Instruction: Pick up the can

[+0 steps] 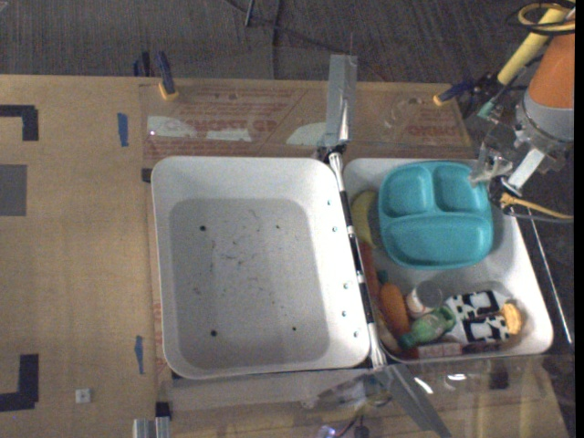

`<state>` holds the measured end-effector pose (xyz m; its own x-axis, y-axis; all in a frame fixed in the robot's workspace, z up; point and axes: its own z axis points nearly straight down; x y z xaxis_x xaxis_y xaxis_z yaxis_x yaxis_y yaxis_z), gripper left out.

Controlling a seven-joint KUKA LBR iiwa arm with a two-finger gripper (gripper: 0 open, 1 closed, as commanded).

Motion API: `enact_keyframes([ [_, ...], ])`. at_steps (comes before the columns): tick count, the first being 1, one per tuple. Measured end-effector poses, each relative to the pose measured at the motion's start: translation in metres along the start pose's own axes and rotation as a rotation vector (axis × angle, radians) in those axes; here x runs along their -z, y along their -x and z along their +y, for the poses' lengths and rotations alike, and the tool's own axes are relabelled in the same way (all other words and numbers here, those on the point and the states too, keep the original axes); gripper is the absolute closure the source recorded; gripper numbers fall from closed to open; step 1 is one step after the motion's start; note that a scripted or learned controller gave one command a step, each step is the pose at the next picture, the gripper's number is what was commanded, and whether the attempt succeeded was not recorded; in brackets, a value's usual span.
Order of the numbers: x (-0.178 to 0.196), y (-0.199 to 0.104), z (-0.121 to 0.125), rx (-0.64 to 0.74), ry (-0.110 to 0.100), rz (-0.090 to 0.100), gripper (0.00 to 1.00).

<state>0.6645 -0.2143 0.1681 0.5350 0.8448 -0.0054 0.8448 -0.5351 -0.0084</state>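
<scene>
dark carpet [109, 16] borders the cardboard-topped bench [64, 245]; gripper [497, 167] hangs over the right bin [534, 290], its grip state unreadable.

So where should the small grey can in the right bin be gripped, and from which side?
Probably from straight above, closing across the round wall of the small grey can just below its rim. Its circular end seems to face up, so it looks upright. An orange carrot-shaped toy and a black-and-white patterned box crowd its sides.
</scene>
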Motion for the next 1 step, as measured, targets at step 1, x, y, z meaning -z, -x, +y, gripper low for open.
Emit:
enact_keyframes([
  [1,0.0342,-0.0022,-0.0018,-0.089,0.000,0.000,1.00],
])
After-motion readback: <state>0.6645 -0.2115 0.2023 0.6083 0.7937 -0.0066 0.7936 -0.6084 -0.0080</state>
